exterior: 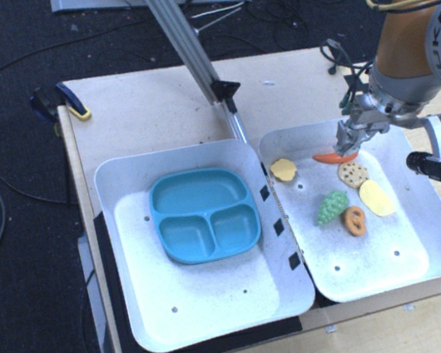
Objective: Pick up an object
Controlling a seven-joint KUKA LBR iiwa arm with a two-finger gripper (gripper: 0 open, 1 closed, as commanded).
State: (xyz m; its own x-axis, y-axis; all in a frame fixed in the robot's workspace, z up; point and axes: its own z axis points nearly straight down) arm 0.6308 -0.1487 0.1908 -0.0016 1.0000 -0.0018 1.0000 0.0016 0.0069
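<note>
The right bin [423, 250] holds several small food-shaped items. A thin orange-red carrot piece [326, 159] lies near its back. A yellow round piece [284, 170] sits at the back left. A brown waffle-like cookie [353, 173], a green broccoli piece [331, 207], a pale yellow oval [376, 198] and an orange pretzel-like ring [354, 222] lie around the middle. My gripper [348, 144] hangs low over the right end of the carrot piece, just behind the cookie. Nothing shows between its tips.
The left bin [143, 312] carries a blue divided plate [206, 214] with three compartments. A raised divider with black clips [277, 212] separates the two bins. A slanted metal pole [183, 38] rises from the bench behind them. The arm's orange band [408, 20] stands over the bench's back right.
</note>
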